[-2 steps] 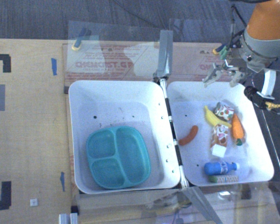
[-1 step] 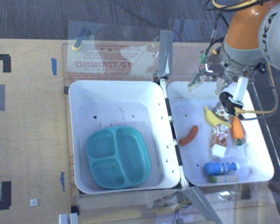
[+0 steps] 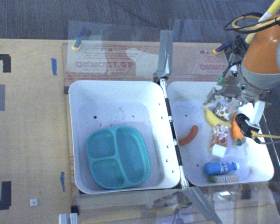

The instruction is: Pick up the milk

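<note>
White plastic forms both shallow bins; the arm (image 3: 263, 55), grey with an orange band, comes in from the right and hangs over the upper part of the right bin (image 3: 196, 167). Its pincer (image 3: 222, 99) sits low under the wrist, above the bin's back right area, but I cannot tell how it is set, for the wrist and cabling blur it.

Just below the pincer lies a small printed carton (image 3: 222, 110), and below that again, well toward the near side, a second carton with a white end, the milk (image 3: 219, 140), lying flat on the bin floor and apart from the pincer. A yellow banana (image 3: 213, 118) lies just below and left of the pincer, between the two cartons. To the right of the milk, below and right of the pincer, lies an orange carrot (image 3: 237, 130) with a dark tip. Further left and lower lies a reddish sausage (image 3: 188, 135), near the wall between the bins. A blue bottle (image 3: 220, 167) lies on its side at the near edge, far below the pincer.

Far to the left and below, the left bin (image 3: 84, 101) holds a teal divided plate (image 3: 118, 157).
</note>
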Robot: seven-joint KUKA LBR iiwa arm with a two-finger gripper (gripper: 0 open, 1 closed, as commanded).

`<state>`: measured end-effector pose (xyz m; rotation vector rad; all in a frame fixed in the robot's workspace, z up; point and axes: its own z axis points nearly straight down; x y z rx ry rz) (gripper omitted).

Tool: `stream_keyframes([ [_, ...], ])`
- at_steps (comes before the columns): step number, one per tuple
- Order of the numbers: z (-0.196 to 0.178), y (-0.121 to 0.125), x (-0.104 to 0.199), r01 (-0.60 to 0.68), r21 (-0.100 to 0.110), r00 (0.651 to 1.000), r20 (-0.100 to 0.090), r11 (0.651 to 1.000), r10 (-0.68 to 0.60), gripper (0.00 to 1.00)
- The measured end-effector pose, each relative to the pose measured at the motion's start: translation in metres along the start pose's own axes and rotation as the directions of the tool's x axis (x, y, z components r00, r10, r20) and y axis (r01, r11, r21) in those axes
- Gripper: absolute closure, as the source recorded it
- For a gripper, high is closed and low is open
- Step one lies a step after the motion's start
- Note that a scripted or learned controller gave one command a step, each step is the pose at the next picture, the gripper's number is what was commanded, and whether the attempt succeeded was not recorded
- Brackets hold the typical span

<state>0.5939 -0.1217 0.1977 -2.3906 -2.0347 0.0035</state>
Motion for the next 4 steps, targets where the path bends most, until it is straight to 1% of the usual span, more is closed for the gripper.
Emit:
stream_keyframes([
  [1, 0.011, -0.062, -0.054, 0.176, -0.001, 0.984, -0.001, 0.984, -0.176, 0.0],
  [2, 0.11, -0.047, -0.043, 0.061, -0.011, 0.998, 0.001, 0.998, -0.061, 0.0],
  [3, 0.101, -0.045, -0.046, 0.053, -0.013, 0.999, 0.0, 0.999, -0.053, 1.0],
  [4, 0.005, -0.06, -0.061, -0.103, -0.002, 0.995, 0.0, 0.995, 0.103, 1.0],
])
